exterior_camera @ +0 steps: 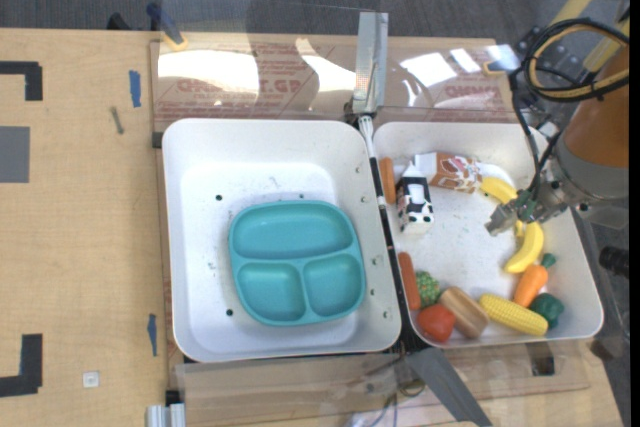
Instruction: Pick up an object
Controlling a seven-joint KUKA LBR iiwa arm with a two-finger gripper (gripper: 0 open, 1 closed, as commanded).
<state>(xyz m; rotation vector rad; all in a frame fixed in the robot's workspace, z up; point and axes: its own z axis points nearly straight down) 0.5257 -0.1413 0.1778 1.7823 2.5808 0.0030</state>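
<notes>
White right bin (580,245) crowded with toy food. Gripper (516,212) low inside that bin, near its right wall, just above the upper tip of a yellow banana (527,248); jaws too small and dark to judge, cannot tell whether apart or together. Below the banana, a carrot (531,283) and corn cob (513,313). At the bin's left side, a toy cow (414,203). Along its near edge, a tomato (436,321). Left of the bin, a teal divided plate (296,260).

Grey arm (590,170), orange band above wrist. Black cables looped beside it. Small metallic 2-finger gripper (512,213) at tip.
</notes>
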